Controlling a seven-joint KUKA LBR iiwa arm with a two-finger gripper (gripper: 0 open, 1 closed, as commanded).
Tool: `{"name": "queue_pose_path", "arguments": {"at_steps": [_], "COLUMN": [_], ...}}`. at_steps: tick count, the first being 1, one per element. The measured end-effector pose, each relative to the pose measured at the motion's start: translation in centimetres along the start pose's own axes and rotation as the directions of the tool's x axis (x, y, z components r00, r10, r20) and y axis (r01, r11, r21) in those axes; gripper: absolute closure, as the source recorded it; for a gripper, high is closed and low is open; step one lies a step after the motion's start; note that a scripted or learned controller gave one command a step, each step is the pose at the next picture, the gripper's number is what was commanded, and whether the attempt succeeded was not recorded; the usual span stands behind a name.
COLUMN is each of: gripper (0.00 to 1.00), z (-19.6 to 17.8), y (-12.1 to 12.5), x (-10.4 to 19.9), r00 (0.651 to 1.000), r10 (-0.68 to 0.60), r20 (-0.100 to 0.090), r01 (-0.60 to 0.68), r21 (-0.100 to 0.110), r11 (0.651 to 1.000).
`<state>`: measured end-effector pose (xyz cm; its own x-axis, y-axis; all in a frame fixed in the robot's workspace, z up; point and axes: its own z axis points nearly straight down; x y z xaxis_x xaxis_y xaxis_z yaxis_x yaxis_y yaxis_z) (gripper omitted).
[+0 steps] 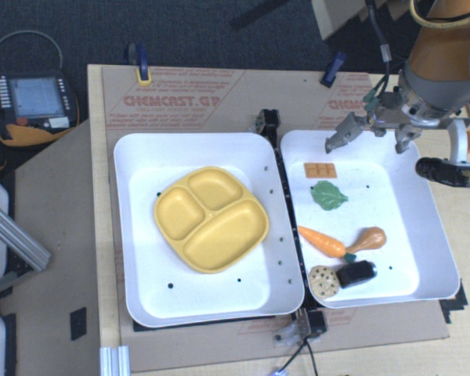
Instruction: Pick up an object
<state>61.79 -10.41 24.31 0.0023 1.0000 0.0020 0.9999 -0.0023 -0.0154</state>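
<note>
In the camera view, the gripper (pixel 374 134) hangs over the far edge of the right bin (pixel 423 210), its two fingers spread wide with nothing between them. Below it, near the bin's far edge, lies a brown cracker (pixel 320 170), with a green leaf (pixel 328 196) just beside it. Toward the near edge lie a carrot (pixel 323 241), a chicken drumstick (pixel 366 240), a cookie (pixel 323 282) and a black block (pixel 355 273). The left bin (pixel 133 210) holds a yellow divided plate (pixel 211 218).
</note>
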Motion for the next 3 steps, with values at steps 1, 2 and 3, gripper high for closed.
{"name": "queue_pose_path", "arguments": {"at_steps": [1, 2, 3], "gripper": [0.0, 0.0, 0.0], "z": [-0.8, 4.6, 8.8], "y": [0.2, -0.7, -0.4], "x": [0.0, -0.5, -0.2], "r00": [1.0, 1.0, 1.0], "r10": [-0.003, -0.001, -0.003], "r20": [0.002, 0.001, 0.001], "r01": [0.003, 0.001, 0.003], "r21": [-0.014, -0.008, -0.011], "r11": [1.0, 1.0, 1.0]}}
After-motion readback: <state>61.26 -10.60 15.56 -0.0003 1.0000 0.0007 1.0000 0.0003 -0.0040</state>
